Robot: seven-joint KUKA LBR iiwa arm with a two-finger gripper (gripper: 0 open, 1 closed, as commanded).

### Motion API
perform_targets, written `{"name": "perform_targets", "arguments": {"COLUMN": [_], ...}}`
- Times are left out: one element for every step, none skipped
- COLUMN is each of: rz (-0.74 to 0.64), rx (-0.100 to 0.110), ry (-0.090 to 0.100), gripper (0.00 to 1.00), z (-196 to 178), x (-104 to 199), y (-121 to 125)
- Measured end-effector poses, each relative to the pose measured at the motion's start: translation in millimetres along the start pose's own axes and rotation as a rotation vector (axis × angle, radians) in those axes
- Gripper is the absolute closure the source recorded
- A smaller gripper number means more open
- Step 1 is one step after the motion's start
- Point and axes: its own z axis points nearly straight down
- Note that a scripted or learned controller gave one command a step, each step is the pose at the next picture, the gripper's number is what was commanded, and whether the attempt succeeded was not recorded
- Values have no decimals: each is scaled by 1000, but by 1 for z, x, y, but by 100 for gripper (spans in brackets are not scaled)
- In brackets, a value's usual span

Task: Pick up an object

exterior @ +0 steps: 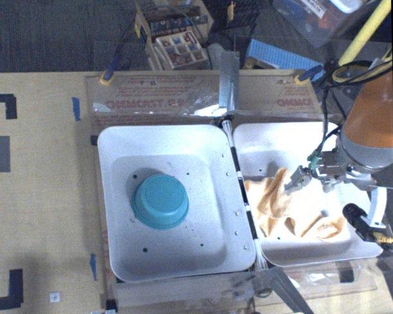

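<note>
**One claw low over the cloth in the right bin**

Claw (299, 180) sits just above a crumpled tan cloth (275, 202); its grip cannot be told. Soft folds spread across the right bin (273, 141) floor, near the divider. Left bin (206, 256) holds a round teal bowl (161, 201), upturned, with room around it.

Two white bins (112, 149) sit side by side on the wooden worktop (43, 190) (blue tape (76, 108) marks it), cluttered boxes (176, 38) behind.
</note>
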Motion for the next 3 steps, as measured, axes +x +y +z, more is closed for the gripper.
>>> {"name": "perform_targets", "arguments": {"rz": [0,-116,-110], "rx": [-3,-12,-17], "ry": [-2,-2,-3], "gripper": [0,0,100], "z": [70,120,110], "x": [-7,6,4], "y": [58,81,83]}}
